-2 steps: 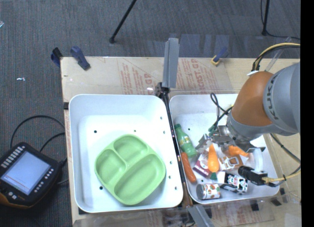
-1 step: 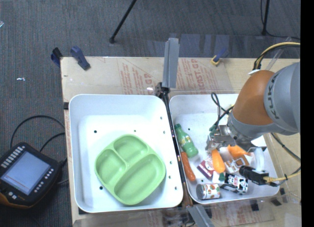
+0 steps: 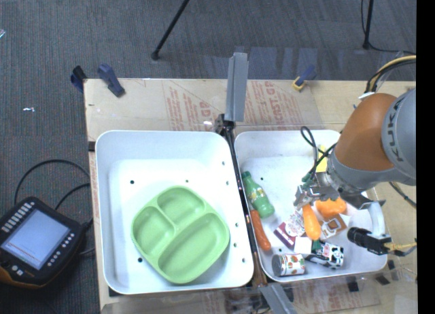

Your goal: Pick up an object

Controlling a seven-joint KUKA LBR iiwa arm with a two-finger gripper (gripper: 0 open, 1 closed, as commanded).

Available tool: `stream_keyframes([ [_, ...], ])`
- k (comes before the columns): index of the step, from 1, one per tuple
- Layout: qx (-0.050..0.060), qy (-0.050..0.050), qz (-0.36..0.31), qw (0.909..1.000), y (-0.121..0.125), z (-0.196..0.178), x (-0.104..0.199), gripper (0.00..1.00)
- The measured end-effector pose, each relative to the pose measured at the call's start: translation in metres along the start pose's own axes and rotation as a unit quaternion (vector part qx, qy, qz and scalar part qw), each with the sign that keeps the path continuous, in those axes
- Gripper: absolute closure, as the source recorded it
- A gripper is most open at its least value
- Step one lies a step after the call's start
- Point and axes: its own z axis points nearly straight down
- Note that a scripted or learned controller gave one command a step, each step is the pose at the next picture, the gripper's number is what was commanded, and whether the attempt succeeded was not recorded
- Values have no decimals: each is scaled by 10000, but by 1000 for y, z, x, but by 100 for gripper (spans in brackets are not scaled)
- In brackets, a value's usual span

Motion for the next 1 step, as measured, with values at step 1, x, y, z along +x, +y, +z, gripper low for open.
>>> stream_keyframes([
  [1, 6, -10, 1027, 9947, 52, -98, 37, 100],
])
